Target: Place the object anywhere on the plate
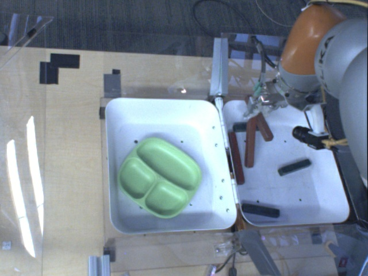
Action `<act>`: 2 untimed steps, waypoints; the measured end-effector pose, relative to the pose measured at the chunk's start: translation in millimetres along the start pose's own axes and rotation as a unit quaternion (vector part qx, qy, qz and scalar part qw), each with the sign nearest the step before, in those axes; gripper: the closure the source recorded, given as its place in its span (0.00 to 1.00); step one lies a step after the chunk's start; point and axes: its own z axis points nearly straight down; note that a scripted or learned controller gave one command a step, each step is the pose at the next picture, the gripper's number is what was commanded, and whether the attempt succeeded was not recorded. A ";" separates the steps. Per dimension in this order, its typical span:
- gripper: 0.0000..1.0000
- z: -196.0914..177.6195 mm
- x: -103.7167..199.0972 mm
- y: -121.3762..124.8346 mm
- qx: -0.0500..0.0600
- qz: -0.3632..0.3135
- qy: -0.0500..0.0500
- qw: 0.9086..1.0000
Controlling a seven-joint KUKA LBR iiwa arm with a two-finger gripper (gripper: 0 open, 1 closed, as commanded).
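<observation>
A green plate (160, 176) with three compartments lies in the left bin (121, 119), slightly left of its middle. My gripper (258, 106) hangs low over the far left part of the right bin (328, 209). Directly under it are the upper ends of two brown sticks. The short stick (264, 127) slants down to the right, and the long stick (250, 144) lies nearly upright in the view. Whether either stick is gripped is hidden by the gripper body.
A third brown stick (236, 160) lies along the right bin's left wall. One black block (294, 167) rests in the middle right of that bin and another (260, 210) near its front left corner. The arm covers the bin's far right corner.
</observation>
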 end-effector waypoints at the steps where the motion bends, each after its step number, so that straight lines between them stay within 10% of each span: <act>1: 1.00 -3.8 71.3 -3.6 -0.002 -0.060 -0.008 0.998; 2: 1.00 -74.6 157.1 -41.5 -0.002 -0.090 0.001 0.996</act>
